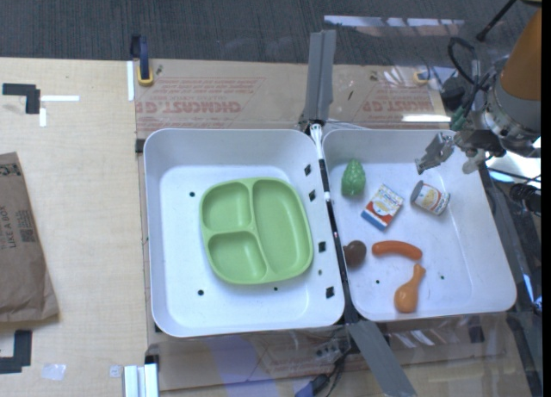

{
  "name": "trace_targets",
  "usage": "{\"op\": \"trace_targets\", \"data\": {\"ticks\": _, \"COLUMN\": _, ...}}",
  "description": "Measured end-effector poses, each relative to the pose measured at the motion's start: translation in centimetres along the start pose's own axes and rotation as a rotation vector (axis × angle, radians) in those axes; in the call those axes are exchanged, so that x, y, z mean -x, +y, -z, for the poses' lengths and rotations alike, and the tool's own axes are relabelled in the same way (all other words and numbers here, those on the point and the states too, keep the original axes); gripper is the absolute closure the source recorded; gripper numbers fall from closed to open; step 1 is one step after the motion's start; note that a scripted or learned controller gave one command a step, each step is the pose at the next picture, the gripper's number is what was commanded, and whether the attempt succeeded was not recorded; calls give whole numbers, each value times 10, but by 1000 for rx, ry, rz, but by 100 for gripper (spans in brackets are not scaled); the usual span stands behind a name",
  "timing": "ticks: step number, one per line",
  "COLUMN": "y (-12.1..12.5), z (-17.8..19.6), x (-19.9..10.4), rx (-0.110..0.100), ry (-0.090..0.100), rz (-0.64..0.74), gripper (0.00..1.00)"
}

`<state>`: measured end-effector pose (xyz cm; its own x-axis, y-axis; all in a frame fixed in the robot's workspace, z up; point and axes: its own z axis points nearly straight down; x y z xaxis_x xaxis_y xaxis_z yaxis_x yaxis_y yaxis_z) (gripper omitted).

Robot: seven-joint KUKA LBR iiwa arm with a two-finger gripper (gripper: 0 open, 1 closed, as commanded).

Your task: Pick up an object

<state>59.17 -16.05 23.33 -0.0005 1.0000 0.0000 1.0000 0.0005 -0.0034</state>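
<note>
The right bin holds several small items: a green bumpy piece, a small red, white and blue box, a little can lying on its side, an orange sausage, a dark brown round piece and an orange drumstick shape. My gripper hangs above the bin's far right part, just above and behind the can, apart from it. Its two fingers stand spread open with nothing between them.
The left bin holds a green divided plate. A brown paper bag lies on the bench at far left. Cardboard lies behind the bins, and cables and the arm crowd the upper right.
</note>
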Motion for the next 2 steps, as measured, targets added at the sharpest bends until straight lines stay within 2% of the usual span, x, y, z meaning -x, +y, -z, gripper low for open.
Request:
{"op": "trace_targets", "data": {"ticks": 1, "y": 29, "z": -53, "x": -38, "rx": 0, "ry": -1, "rz": 32, "gripper": 0}}
{"op": "trace_targets", "data": {"ticks": 2, "y": 16, "z": -142, "x": -65, "rx": 3, "ry": -1, "rz": 4, "gripper": 0}}
